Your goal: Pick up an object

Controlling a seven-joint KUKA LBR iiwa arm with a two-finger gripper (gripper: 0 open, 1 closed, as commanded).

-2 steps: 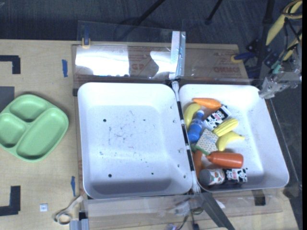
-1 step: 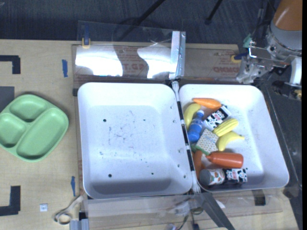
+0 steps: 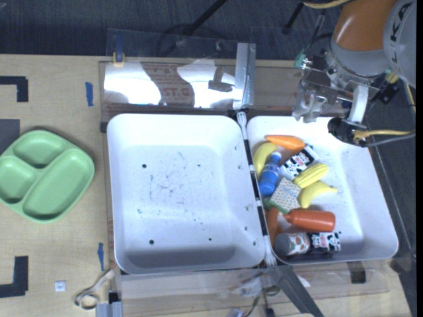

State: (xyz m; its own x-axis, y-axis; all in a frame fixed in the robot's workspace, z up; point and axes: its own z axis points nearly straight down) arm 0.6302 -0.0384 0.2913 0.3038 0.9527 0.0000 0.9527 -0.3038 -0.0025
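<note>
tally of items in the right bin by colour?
Orange: 2, a carrot-shaped toy and a piece by the divider
Yellow: 3, banana-like toys
Blue: 1, a plastic bottle
Red: 1, a cylinder
Patterned or mixed: 4
Total: 11, roughly; they overlap.

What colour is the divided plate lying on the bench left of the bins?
Light green, seen in the camera view: the divided plate.

Green divided plate (image 3: 43,175) on bench (image 3: 53,269)
</note>
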